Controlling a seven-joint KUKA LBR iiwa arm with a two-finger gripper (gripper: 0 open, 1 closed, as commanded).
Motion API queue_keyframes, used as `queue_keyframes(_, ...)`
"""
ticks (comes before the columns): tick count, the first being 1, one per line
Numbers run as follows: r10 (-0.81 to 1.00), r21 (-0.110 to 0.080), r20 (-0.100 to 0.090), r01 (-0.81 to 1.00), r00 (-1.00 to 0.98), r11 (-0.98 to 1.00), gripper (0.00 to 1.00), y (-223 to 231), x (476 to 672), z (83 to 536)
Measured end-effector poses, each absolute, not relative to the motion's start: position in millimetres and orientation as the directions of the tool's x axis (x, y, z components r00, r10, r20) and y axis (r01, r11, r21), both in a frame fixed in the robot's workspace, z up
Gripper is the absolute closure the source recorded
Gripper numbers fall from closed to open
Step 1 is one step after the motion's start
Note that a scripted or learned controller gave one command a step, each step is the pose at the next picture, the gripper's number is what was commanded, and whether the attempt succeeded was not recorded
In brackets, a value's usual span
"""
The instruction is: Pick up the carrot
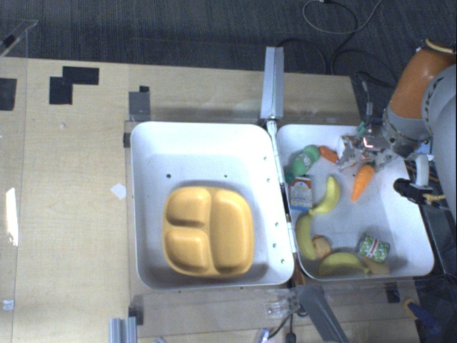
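Carrot [362,181] hung just below the hand [363,153] over the right bin [414,252], top apparently clamped between the fingers; the grip looked shallow on the tapered end, so it could slip out on lift.

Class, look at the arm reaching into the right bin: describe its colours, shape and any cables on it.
The rounded grey arm has a broad orange band above the wrist. Its gripper is a small metallic assembly, with red and green specks near its top. A black part juts out below the wrist.
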State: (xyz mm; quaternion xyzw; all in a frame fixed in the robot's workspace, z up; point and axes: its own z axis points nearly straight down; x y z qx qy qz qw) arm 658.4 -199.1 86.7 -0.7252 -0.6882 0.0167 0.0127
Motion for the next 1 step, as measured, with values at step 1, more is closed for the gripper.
queue_keyframes(1, 0.999, -0.042, 0.001, 0.998, 0.046, -0.046, 1.0, -193.1, 659.9, 95.7)
